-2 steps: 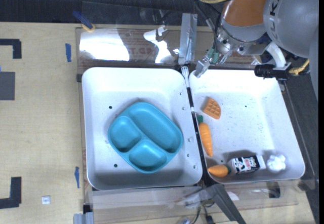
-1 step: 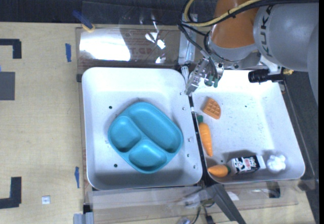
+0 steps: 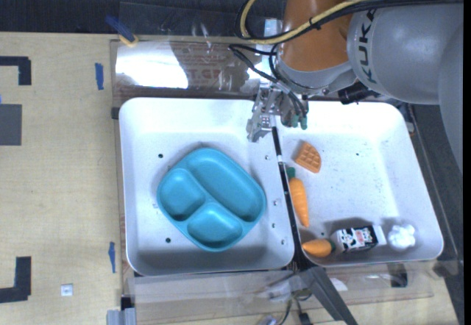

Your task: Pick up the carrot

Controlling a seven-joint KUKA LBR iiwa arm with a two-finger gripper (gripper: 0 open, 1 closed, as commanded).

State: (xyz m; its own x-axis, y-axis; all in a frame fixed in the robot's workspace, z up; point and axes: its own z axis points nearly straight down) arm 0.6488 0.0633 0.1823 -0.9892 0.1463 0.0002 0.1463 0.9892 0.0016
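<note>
Over the divider between the two white bins, toward the twelve o'clock side of the counter, the arm's gripper (image 3: 276, 119) hung above the rims, close to the back wall. Whether its jaws were spread or pressed together could not be told from this slanted view; nothing showed between them.

The carrot (image 3: 299, 200) lay in the right bin (image 3: 372, 169), hard against the divider on that bin's nine o'clock side, its length running roughly twelve to six. It sat at about six o'clock from the gripper, near but clearly apart from it. A waffle piece (image 3: 309, 157) rested just beyond the carrot's twelve o'clock end, and an orange lump (image 3: 318, 247) lay near its six o'clock end, with a small black-and-white carton (image 3: 357, 237) and a white ball (image 3: 401, 235) further toward four o'clock. The left bin (image 3: 140, 169) held a blue divided plate (image 3: 211, 197).

To do the pick well, the gripper would likely need to travel toward six o'clock, centre over the carrot's middle, and turn so the jaws close across its narrow width. The divider wall looked the main hazard: one jaw would have little room on that side, so a slightly offset, vertical descent seemed wise, clear of the waffle piece.
</note>
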